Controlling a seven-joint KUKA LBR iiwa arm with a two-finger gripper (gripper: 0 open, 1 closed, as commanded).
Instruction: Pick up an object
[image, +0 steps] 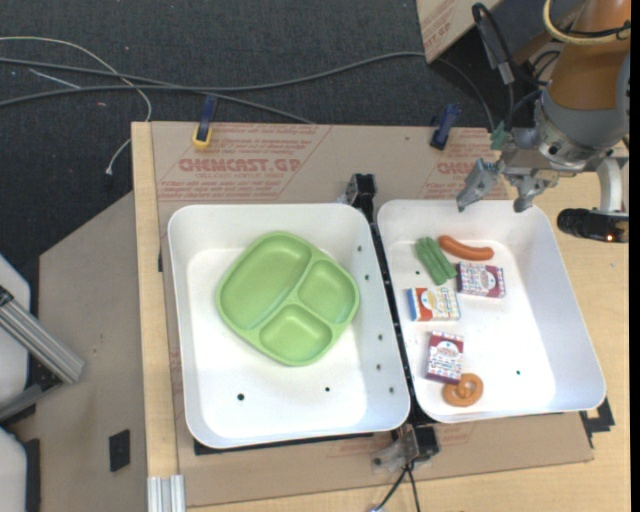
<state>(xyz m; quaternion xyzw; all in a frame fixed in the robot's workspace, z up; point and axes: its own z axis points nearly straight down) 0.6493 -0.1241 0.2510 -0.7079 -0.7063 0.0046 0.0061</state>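
Hand spread open, holding nothing, above right bin of toy foods; left bin holds green tray.

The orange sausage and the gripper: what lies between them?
In the camera view, only bare white bin wall lies between the gripper, fingers spread, and the orange sausage.

Light falls bright and even from above me; the 2 white bins glare slightly, nearly washed out; shadows stay soft and short beneath the green tray; focus is fair, though my gripper looks mildly blurred.
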